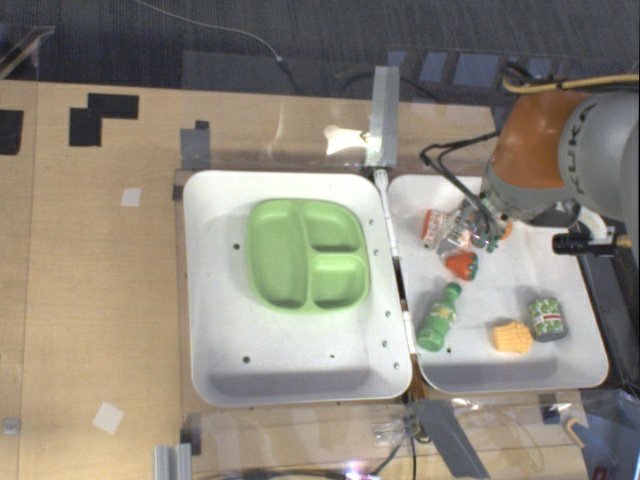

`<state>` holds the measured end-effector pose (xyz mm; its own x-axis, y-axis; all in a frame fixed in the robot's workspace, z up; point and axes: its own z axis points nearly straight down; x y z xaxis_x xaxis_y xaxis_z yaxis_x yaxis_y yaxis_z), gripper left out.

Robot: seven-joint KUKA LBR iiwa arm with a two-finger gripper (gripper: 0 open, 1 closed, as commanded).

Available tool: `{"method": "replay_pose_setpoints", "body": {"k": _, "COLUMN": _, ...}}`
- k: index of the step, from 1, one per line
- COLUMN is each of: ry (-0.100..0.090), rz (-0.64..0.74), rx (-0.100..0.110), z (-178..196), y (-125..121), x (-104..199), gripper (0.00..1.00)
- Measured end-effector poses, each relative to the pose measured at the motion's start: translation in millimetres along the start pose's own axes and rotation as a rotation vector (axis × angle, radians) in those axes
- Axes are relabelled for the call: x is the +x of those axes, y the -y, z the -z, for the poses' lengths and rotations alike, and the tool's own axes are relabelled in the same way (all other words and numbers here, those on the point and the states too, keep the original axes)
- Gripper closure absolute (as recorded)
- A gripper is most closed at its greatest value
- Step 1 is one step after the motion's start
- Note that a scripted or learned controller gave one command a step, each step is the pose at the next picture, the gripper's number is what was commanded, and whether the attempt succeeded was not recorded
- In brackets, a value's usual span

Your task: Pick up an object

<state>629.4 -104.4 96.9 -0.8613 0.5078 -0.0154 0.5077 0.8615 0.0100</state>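
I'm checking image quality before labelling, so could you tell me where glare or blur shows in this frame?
Camera view: a bright glare patch sits on the bench beyond the left bin; the gripper looks soft and its detail is hard to read; the green tray and green bottle are evenly lit, with faint shadows.

Legible markings, by item:

1. Grey robot arm housing, over the far right corner of the right-hand shallow white plastic bin: dark raised lettering on the casing, cut off at the picture's edge, seemingly the start of the maker's name "KU…"; not fully readable.

2. Small green cylindrical can with patterned label, near the bin's right edge: label print too small to read.

3. Crumpled red-and-white packet, near the bin's far left corner: print illegible.
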Motion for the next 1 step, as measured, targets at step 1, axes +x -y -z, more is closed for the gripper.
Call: {"method": "replay_pose_setpoints", "body": {"k": 1, "ry": 0.001, "rz": -0.048, "rx": -0.003, "z": 96.0, "y": -77.7, "x": 21.4, "gripper": 1.0}}
